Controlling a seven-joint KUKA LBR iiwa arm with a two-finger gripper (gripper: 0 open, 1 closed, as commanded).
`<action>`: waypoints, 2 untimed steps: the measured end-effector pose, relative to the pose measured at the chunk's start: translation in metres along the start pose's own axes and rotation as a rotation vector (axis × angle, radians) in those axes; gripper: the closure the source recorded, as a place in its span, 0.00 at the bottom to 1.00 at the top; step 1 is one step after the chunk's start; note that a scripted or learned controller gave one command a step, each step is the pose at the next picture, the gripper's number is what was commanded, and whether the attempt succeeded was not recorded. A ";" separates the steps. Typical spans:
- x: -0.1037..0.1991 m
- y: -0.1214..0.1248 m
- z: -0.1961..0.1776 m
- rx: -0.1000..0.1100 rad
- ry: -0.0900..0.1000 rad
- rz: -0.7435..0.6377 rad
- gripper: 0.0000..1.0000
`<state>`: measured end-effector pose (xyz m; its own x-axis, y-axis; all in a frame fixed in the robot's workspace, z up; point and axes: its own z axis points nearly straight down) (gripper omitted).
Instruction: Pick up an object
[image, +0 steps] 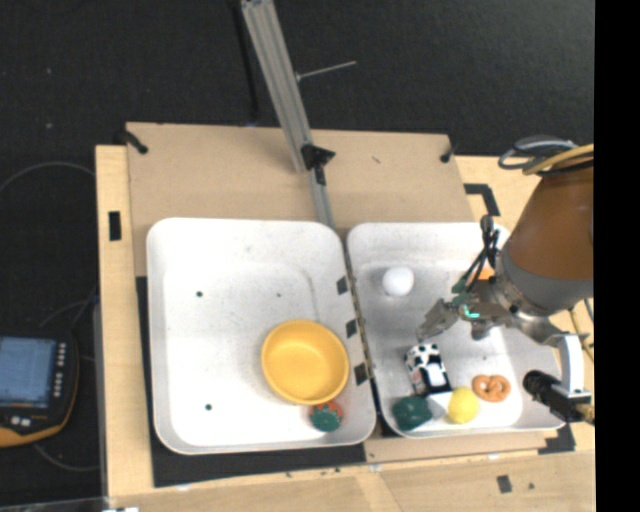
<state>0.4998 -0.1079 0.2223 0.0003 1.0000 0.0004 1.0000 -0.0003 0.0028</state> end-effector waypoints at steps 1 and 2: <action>0.000 -0.002 0.042 0.006 -0.002 0.001 0.00; -0.005 -0.005 0.105 0.008 -0.001 0.001 0.00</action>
<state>0.4955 -0.1124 0.1172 0.0012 1.0000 -0.0007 1.0000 -0.0012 -0.0057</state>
